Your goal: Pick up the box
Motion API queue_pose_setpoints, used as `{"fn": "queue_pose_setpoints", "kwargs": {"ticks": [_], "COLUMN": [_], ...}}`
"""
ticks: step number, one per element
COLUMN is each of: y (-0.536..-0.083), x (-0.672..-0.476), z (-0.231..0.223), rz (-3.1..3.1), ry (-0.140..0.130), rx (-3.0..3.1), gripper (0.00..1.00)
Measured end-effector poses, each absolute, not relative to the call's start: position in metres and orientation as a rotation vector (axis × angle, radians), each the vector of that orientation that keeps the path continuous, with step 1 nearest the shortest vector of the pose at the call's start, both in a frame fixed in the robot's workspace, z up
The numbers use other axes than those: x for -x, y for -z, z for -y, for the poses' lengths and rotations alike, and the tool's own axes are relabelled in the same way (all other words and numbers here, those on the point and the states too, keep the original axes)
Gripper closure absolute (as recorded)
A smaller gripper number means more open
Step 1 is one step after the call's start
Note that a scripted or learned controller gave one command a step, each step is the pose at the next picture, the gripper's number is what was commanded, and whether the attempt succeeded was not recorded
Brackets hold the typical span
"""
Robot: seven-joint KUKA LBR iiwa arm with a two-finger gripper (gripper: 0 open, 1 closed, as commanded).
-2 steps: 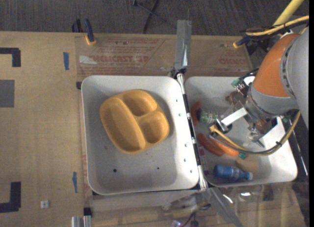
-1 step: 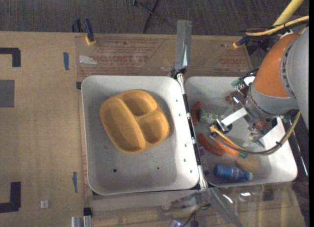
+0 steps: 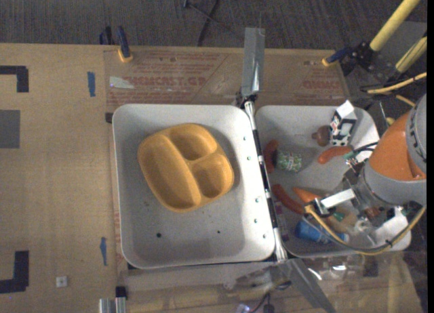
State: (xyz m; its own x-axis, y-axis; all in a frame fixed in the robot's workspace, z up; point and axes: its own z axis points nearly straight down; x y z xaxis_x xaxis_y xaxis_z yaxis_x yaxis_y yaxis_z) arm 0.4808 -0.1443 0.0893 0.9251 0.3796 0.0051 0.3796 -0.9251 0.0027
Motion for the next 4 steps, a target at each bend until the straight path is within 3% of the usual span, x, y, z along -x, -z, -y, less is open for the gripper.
{"fn": "queue_pose_setpoints", "kwargs": {"ticks": [1,2,3,4], "y": [-0.288,-0.128,-0.087,-0.086], "x": [-0.48,-0.478,-0.558,-0.612], "z": [0.162,0.14,0.126,0.125], "rz": [-0.838,-0.557,-0.458,-0.511], "ry": [0.003,0.007,-0.007,-0.001], "rx": [-3.029,-3.096,-3.106,-3.099], "gripper": [0.0,0.0,0.0,0.0]}}
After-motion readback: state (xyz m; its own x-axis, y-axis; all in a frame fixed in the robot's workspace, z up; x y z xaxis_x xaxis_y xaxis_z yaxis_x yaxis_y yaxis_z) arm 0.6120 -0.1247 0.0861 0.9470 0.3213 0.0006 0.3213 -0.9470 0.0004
